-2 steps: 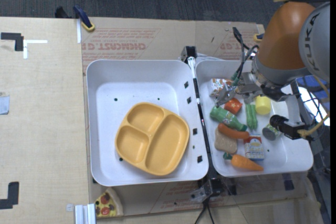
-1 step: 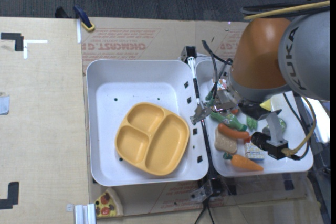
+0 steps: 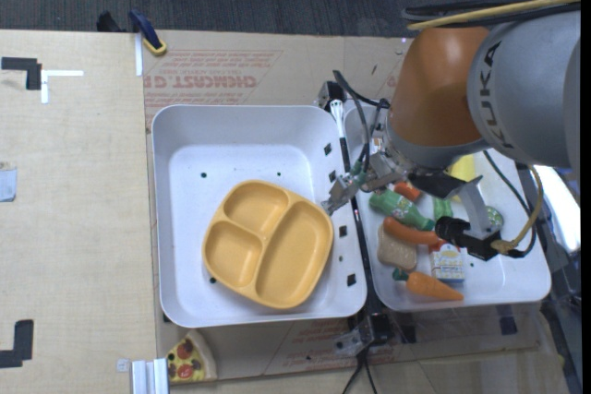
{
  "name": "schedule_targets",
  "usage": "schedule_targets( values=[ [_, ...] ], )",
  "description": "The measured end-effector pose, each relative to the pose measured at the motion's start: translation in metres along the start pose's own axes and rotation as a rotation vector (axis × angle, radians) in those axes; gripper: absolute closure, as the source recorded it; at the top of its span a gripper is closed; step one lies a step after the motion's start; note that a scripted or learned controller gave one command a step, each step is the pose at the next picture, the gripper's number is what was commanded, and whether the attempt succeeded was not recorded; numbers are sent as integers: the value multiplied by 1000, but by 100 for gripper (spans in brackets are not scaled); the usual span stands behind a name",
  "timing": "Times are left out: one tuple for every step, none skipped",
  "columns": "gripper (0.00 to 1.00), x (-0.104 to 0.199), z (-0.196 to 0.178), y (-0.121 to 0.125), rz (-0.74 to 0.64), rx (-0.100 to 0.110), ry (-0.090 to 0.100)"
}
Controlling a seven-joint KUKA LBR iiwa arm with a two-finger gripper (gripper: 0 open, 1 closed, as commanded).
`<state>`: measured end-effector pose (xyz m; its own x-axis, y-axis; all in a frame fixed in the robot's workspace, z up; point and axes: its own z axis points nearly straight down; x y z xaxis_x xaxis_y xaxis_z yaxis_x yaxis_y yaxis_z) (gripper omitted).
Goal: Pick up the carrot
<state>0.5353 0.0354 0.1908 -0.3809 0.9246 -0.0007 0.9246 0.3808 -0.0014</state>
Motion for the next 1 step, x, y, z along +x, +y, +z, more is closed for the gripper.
schedule_targets(
  values=[
    [0,-31,0,-8,-217,-2,-1]
  ],
)
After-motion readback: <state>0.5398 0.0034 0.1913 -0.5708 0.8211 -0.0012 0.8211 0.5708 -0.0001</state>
